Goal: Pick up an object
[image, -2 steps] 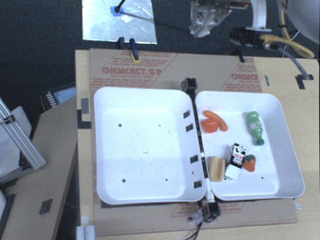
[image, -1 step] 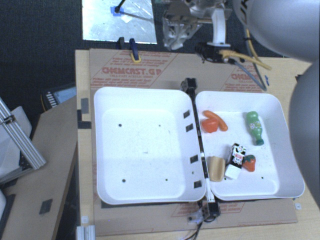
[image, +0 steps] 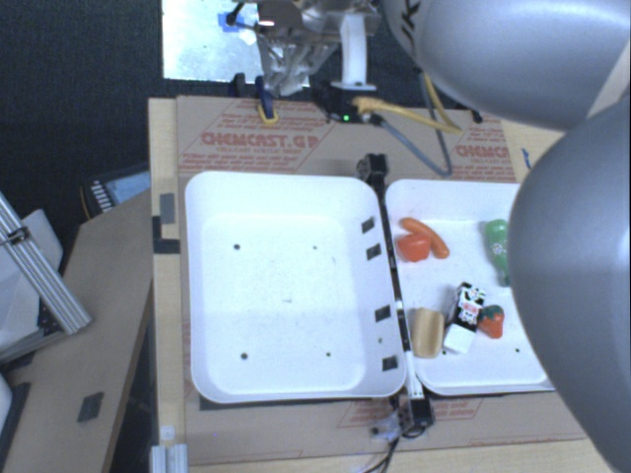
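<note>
The right bin holds several small objects: an orange carrot-like piece, a green item partly hidden by the arm, a tan cylinder, a black-and-white toy, a red strawberry-like piece and a white block. My gripper hangs at the top of the view, above the cardboard behind the left bin, far from all of these objects. No object shows at its tip.
The grey arm covers the upper right and the right bin's far side. A black divider with clips runs between the bins. Cables and a yellow clip lie on the cardboard behind the bins.
</note>
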Available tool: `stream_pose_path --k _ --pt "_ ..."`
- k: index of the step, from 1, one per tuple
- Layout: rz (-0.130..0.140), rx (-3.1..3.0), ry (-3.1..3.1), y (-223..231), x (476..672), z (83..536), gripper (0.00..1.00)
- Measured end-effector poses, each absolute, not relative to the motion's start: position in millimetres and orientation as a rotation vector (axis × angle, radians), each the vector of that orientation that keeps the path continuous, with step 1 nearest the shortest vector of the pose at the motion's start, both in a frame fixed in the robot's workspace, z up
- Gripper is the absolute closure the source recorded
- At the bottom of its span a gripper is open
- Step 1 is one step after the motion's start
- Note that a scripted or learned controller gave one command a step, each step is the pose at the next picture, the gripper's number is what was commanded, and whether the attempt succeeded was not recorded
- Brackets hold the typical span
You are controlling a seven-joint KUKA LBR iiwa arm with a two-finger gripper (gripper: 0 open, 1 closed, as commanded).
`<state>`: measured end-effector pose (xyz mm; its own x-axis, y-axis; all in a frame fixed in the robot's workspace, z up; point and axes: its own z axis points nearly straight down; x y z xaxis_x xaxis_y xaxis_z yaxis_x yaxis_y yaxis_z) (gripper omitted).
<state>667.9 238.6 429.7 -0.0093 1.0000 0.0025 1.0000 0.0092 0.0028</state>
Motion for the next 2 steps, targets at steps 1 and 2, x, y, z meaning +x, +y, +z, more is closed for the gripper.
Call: stream_pose_path --k 1,2 --pt "0.005 2.214 2.23 221 573.7 457 1.0" --pt "0.009 2.212 2.228 235 593.4 486 1.0"
